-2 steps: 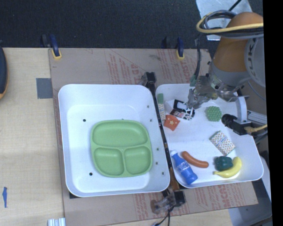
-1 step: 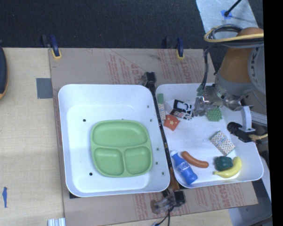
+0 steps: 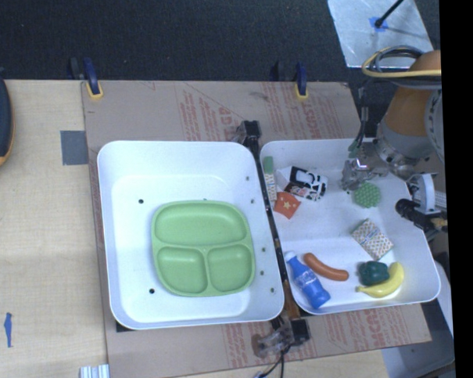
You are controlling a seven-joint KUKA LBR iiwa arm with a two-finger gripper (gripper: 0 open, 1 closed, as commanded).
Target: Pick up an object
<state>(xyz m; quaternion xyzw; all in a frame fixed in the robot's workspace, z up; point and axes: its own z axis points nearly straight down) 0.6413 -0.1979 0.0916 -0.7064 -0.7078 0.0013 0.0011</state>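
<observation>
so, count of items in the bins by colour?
Green: 3 — divided plate, round mesh piece, dark green piece
Blue: 1 — bottle
Yellow: 1 — banana
Orange-red: 2 — sausage, small card
Black-and-white: 1 — packet
Patterned: 1 — box
Total: 9

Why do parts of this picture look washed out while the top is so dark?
Camera view: bright overhead light bleaches the shallow white left bin and blurs small items like the yellow plastic banana; the floor behind stays unlit, and the arm's metal tool looks soft.
</observation>
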